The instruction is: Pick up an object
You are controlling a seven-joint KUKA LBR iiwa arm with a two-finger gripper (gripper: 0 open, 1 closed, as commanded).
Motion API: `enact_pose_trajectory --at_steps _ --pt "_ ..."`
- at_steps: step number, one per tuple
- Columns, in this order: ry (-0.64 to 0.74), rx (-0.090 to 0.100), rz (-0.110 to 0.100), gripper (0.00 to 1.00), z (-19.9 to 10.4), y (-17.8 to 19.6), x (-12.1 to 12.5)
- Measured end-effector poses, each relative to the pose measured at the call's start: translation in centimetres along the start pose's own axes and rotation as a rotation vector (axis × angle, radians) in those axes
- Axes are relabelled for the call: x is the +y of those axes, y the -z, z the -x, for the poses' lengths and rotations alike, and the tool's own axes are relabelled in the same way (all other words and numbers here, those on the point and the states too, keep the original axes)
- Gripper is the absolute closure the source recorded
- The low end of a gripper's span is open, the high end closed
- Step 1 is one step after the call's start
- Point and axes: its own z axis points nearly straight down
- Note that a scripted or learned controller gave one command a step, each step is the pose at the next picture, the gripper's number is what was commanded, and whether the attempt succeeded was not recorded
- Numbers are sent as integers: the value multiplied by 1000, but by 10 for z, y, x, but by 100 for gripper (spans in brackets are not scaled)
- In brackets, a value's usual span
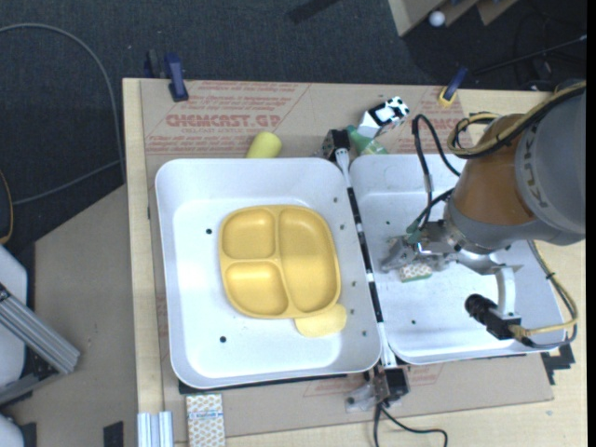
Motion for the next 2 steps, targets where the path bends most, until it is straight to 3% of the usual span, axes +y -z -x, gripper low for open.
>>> enact_pose_trajectory --at_steps 1,2 --pt "0 0 2 0 1 0 0" --pt "-1 0 3 100 0 10 0"
